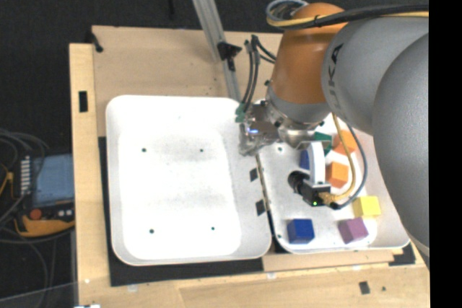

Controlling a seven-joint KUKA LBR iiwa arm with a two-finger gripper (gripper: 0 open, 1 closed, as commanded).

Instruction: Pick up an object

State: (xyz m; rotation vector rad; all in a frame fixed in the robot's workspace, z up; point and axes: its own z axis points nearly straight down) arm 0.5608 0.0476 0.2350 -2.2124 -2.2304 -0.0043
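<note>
**Four loose blocks, tool state unclear**

Four candidates lie loose in the right bin (281, 200): a blue cube (301, 230), a purple cube (352, 230), a yellow cube (368, 207) and an orange block (337, 174). They are gathered toward the bin's near end, probably scattered there as pick targets. The cubes sit flat and have no real long axis. The blue one's edges run roughly parallel to the near rim. The tool (251, 135) hangs by the bin's left rim, apart from the blue cube, and I cannot tell whether it is open or closed. The left bin (123, 119) sits alongside on the counter (83, 83).
</note>
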